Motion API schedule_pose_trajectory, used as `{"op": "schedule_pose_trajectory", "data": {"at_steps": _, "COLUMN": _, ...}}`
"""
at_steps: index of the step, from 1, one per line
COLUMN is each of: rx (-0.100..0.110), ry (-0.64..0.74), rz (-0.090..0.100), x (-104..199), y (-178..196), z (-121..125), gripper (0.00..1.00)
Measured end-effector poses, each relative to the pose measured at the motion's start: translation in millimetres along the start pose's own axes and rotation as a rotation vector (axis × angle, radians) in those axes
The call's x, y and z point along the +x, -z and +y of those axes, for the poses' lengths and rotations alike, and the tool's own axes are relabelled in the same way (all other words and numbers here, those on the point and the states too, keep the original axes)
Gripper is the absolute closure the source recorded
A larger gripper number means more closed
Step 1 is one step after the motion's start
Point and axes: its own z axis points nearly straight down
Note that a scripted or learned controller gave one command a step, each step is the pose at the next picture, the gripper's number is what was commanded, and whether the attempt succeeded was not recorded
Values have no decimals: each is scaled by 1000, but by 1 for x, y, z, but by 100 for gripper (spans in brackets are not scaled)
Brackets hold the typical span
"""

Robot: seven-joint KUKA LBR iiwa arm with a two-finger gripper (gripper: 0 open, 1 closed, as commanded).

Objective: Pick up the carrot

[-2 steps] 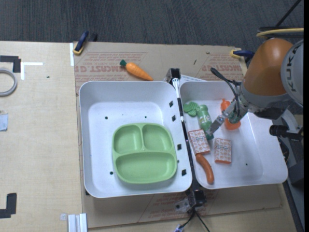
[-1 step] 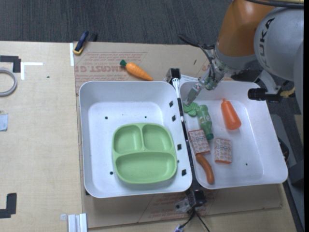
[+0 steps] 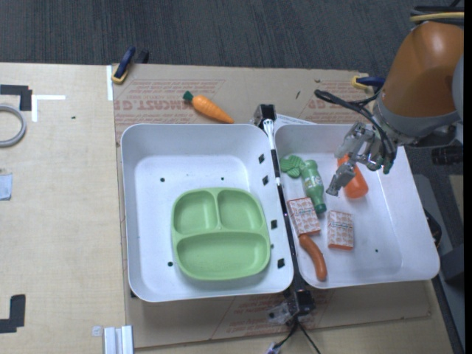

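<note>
At the far left of the tabletop [image 3: 59,220], a pale ring [image 3: 10,126] is seen cut by the picture's edge, with black marks near it. Further right, a blue clamp [image 3: 125,64] is set at the back corner of a cardboard sheet [image 3: 158,98] on which both bins are carried. The carrot [image 3: 209,107], orange with a green top, is found lying on that cardboard just behind the back rim of the left bin [image 3: 144,198], outside both bins, its green end turned to the left. Within the left bin a green divided plate [image 3: 220,234] is laid flat near the middle. The right bin [image 3: 391,249] is placed just beside it, their rims touching. Along the left side of the right bin a green bottle [image 3: 313,186] is seen lying beside a green leafy piece [image 3: 292,165], with two small printed packets [image 3: 303,214] [image 3: 340,230] nearer the front and a reddish sausage [image 3: 314,257] at the front. Over the back of the right bin the gripper [image 3: 344,177] is hung from the grey arm with its orange band [image 3: 426,65], well apart from the carrot. An orange object [image 3: 358,187] is seen just beside the gripper; whether the gripper is apart, together or clamped on anything cannot be told
</note>
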Motion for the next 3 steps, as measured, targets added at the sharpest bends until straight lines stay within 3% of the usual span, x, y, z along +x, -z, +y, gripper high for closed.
{"op": "schedule_pose_trajectory", "data": {"at_steps": 1, "rx": -2, "ry": 396, "rz": -4, "x": -54, "y": 24, "z": 15, "gripper": 0}}
{"op": "schedule_pose_trajectory", "data": {"at_steps": 2, "rx": -1, "ry": 654, "rz": -1, "x": -33, "y": -2, "z": -29, "gripper": 0}}
{"op": "schedule_pose_trajectory", "data": {"at_steps": 3, "rx": -1, "ry": 500, "rz": 0, "x": 9, "y": -95, "z": -42, "gripper": 0}}
